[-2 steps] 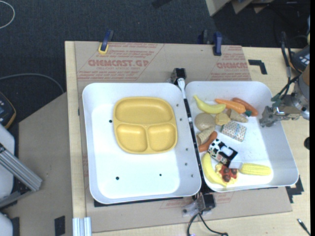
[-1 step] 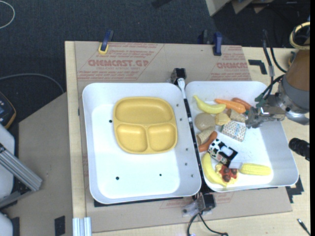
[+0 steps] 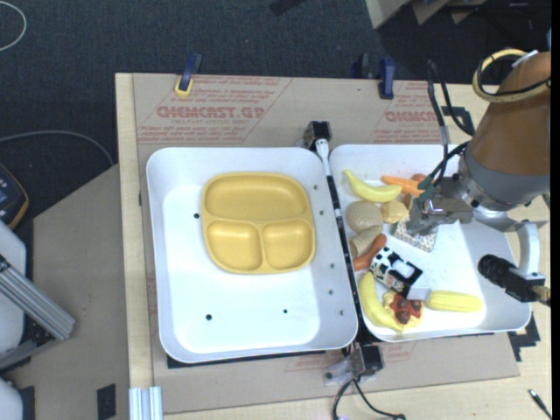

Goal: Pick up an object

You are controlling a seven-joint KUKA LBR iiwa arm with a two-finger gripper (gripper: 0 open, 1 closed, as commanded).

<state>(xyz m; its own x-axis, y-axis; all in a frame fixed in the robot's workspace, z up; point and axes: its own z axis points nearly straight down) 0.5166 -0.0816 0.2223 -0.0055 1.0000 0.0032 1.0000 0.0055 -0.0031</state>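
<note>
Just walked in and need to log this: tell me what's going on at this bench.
A grey and orange robot arm reaches in from the right, its gripper low over the right bin, which holds a pile of toy food: bananas, a carrot, a corn cob and other small pieces. Nothing can be seen between its fingers. The left bin holds a yellow divided tray, lying untouched.

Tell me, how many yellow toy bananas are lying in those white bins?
2, both in the right bin: one yellow plastic banana near its far-left corner, another along its near-left edge. More may hide under the arm.
</note>
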